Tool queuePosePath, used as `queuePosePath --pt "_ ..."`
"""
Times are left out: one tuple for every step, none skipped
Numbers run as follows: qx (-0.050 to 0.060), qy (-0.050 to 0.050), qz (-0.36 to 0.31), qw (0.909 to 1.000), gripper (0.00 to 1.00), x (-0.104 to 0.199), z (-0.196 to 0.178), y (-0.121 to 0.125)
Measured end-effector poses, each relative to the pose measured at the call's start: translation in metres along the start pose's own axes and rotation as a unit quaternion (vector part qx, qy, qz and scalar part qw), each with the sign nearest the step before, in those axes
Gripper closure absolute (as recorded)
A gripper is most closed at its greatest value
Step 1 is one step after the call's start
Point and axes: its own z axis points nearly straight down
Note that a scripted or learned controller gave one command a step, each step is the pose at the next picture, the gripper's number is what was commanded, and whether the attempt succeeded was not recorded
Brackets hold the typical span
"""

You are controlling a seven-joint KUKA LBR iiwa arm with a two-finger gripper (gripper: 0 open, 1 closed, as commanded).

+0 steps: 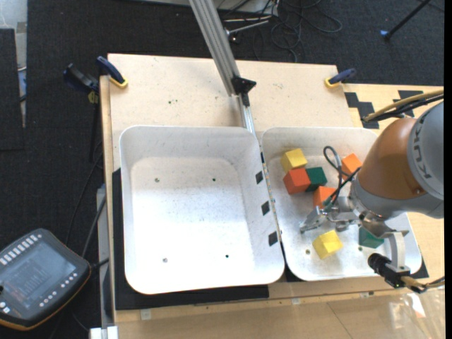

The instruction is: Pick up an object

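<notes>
Hovering over right bin point(296, 267): end effector point(321, 221) above yellow cube point(328, 244), sitting square-on, slightly rotated; opening indeterminate, grasp not discernible.

Coloured blocks point(307, 178) lie clustered in the right bin point(282, 143).

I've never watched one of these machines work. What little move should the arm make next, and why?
Probably a short drop straight down. The gripper hangs in the right bin just above the yellow cube, which lies apart from the other blocks, so it looks the easiest to grasp.
</notes>
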Motion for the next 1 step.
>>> queuePosePath --pt "-0.002 0.000 0.000 1.0000 1.00 0.0002 -0.0128 0.0015"
